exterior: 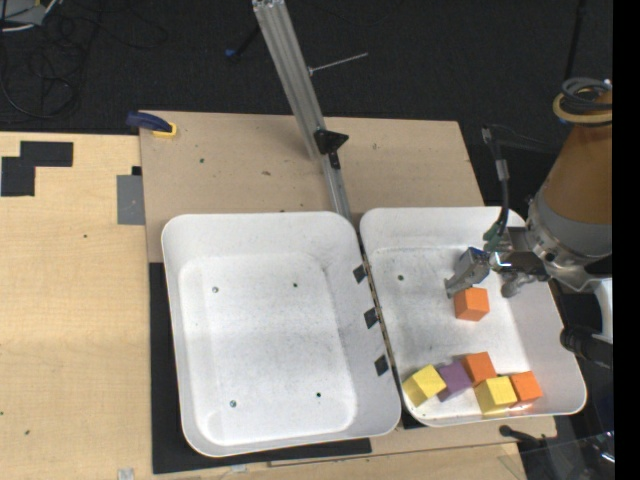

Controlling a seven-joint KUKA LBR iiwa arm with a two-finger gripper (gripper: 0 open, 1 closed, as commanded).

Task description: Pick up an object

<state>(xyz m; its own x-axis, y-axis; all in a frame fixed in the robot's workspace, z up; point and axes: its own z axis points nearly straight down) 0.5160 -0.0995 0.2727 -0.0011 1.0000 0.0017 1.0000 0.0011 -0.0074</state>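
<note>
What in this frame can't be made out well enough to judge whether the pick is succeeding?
- End effector: small and dark in the camera view; whether it touches the lone orange cube just below it cannot be told.
- Cluster at the right bin's near edge: the purple block is partly covered by the yellow block and another orange block.
- Arm: cut off at the view's right.

Two shallow white bins are seen side by side on the table (250, 168). Over the right bin (420, 238), the end effector (490, 280) is positioned just above an orange cube (472, 303). Near that bin's front edge, a cluster is formed by a yellow cube (425, 382), a purple block (455, 376), two more orange cubes and another yellow cube.
</note>
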